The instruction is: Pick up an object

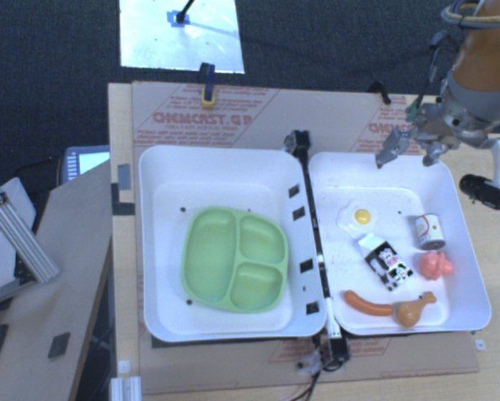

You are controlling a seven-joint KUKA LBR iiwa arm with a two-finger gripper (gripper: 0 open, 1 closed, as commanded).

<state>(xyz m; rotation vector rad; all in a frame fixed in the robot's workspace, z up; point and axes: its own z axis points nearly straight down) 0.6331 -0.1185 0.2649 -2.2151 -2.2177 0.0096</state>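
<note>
Across the tabletop [191, 115] we see two white bins: the left bin [162, 182] holds a green plate [233, 259]. In the right bin [458, 232] lie a fried egg [357, 218], can [427, 230], milk carton [387, 262], sausage [367, 303] and drumstick [415, 309]. Our hand [412, 150] hovers open, holding nothing, over that bin's far rim.

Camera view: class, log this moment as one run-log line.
gripper: above right bin's far rim, holding nothing | right bin: fried egg, can, carton, sausage, drumstick | left bin: green tray
</note>
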